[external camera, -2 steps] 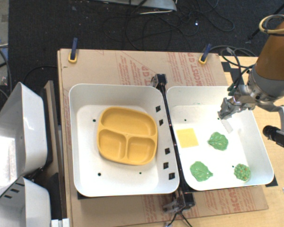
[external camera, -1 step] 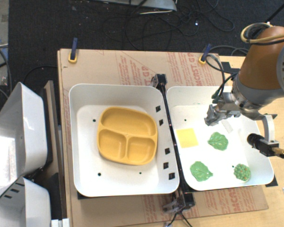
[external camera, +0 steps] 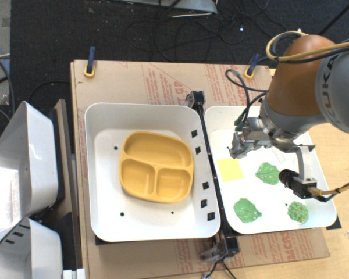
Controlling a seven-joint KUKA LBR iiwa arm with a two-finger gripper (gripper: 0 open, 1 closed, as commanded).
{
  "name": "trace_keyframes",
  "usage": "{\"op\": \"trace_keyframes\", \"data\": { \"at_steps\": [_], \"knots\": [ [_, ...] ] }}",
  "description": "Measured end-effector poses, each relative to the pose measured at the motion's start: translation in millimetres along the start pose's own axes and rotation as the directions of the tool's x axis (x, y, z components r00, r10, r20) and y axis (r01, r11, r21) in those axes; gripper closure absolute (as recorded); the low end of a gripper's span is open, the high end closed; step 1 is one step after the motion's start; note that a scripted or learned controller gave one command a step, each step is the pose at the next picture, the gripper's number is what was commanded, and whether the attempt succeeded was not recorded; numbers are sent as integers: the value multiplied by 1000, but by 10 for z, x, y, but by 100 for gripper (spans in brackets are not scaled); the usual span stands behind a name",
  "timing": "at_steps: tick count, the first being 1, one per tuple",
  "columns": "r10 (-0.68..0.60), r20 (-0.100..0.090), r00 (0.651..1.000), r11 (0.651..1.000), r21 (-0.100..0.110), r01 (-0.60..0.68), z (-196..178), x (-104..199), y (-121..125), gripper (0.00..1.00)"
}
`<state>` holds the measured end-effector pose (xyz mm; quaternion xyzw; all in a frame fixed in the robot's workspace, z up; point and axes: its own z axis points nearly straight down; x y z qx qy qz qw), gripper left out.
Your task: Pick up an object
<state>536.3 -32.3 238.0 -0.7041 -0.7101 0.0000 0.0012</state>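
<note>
Two white bins sit side by side on the table (external camera: 134,77). The left bin (external camera: 99,156) has a yellow tray (external camera: 157,166) in it. The right bin (external camera: 221,124) has a yellow square (external camera: 230,169) and three green lumps. The tool (external camera: 237,148) hangs over the right bin, just above the yellow square.

It looked like a robotics lab: loose cables (external camera: 180,28) lay on the dark floor (external camera: 41,22) behind a clamped cardboard-covered bench (external camera: 157,80).
</note>
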Motion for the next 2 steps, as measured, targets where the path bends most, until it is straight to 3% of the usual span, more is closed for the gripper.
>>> {"op": "trace_keyframes", "data": {
  "at_steps": [1, 2],
  "knots": [
    [3, 1, 1000, 1000, 1, -3, 87, 436, -194, 100],
    [1, 1, 1000, 1000, -1, -1, 48, 947, -214, 100]
  ]
}}
